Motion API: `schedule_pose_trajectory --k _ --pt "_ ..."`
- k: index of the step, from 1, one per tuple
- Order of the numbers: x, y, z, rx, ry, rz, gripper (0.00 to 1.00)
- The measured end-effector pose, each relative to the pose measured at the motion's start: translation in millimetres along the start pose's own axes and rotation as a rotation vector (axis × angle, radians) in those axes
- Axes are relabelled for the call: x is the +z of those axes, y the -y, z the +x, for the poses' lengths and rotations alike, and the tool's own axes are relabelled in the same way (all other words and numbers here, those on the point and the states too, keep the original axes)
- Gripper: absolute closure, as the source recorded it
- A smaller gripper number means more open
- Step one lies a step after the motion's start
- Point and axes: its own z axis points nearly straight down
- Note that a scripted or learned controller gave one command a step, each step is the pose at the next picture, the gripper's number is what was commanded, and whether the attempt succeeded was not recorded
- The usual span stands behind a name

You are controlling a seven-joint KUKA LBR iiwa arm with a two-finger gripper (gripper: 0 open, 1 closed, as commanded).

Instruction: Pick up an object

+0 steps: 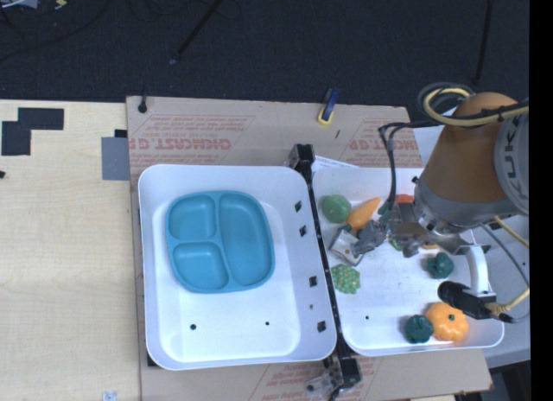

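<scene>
Several small toys lie in the right bin [380, 339], in the lower right of the frame. A green round toy [335, 208] sits near the bin's top left, with an orange carrot-shaped toy [364, 211] just beside it on the right. Lower down, by the wall between the bins, is a bumpy green toy [346, 279]. Near the bottom right corner, a dark teal lump [418, 328] touches an orange pumpkin-like toy [448, 321]. Another dark teal piece [440, 264] lies further up, close under the arm.

The gripper [366, 240] is low in the middle of this bin, just below the carrot toy. It looks grey and blurry, and I cannot tell if its fingers are apart or together, or if anything is between them. The big arm [471, 162] covers the upper right part of the bin, so what lies under it is hidden. A bit of red and green peeks out beside the wrist, too small to name.

The left bin [164, 321] holds a blue plate [220, 241] with three sections. Both bins rest on brown cardboard [216, 136].
</scene>
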Motion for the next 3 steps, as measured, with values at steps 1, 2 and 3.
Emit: schedule_pose_trajectory --k 1,2,3 --pt "-6.8 -2.7 -0.2 -0.002 0.001 -0.011 0.00" --pt "36.8 -3.8 0.6 -0.002 0.000 -0.008 0.00" --pt "97.6 -1.9 -3.9 0.000 0.000 -0.012 0.00"
